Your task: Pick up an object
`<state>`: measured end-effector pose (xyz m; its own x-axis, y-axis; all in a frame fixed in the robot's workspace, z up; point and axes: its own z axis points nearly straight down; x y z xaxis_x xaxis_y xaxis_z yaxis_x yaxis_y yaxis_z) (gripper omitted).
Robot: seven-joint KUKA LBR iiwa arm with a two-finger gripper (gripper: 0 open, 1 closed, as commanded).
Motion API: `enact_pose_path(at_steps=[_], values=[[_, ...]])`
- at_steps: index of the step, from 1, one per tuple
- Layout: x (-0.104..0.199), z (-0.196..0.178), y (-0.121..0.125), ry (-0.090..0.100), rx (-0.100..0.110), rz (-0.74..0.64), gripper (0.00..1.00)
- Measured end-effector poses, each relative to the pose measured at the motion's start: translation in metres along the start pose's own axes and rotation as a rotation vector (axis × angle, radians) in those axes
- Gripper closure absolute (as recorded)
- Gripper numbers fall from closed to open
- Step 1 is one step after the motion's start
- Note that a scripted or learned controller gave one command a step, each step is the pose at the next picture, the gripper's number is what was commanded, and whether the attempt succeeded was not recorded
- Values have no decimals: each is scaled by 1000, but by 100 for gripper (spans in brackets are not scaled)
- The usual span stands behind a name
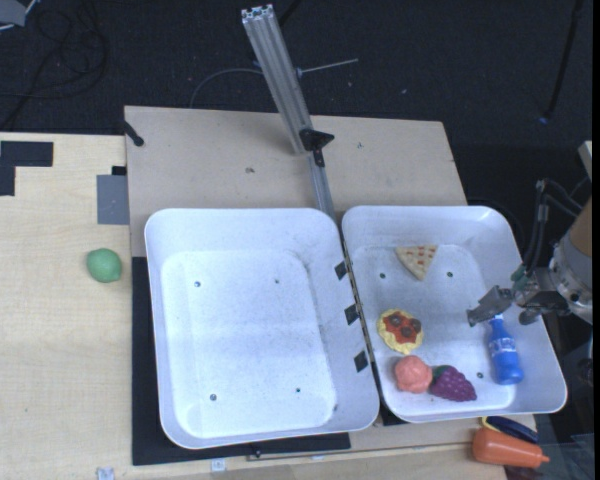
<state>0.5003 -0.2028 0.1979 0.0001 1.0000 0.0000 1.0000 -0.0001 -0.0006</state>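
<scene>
Presently observed pincer [504,307] spread wide, holding nothing, poised just above blue bottle [503,352] lying at right side of right bin [480,216]. Judged best: centred over bottle body, lowered squarely, closed across narrow width.

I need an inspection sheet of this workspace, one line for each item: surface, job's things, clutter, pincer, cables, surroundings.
Surface: wooden bench bearing a left bin and a right bin, side by side.
Job's things: in the right bin, a pizza slice, a yellow and red toy, a pink toy, purple grapes and a blue bottle.
Clutter: a green ball on the bench left of the bins; an orange object at the bench's front edge.
Pincer: pincer over the right bin's right side, just above the blue bottle; whether open or shut cannot be told.
Cables: thin cables on the dark floor behind.
Surroundings: a metal rail slanting behind the bins.
</scene>
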Motion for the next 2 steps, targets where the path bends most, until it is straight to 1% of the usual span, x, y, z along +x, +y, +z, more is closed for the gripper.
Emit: enact_pose_path(at_steps=[1,2], values=[[-3,53,-10,1,4,0,0],[-2,83,-8,0,-5,-3,0]])
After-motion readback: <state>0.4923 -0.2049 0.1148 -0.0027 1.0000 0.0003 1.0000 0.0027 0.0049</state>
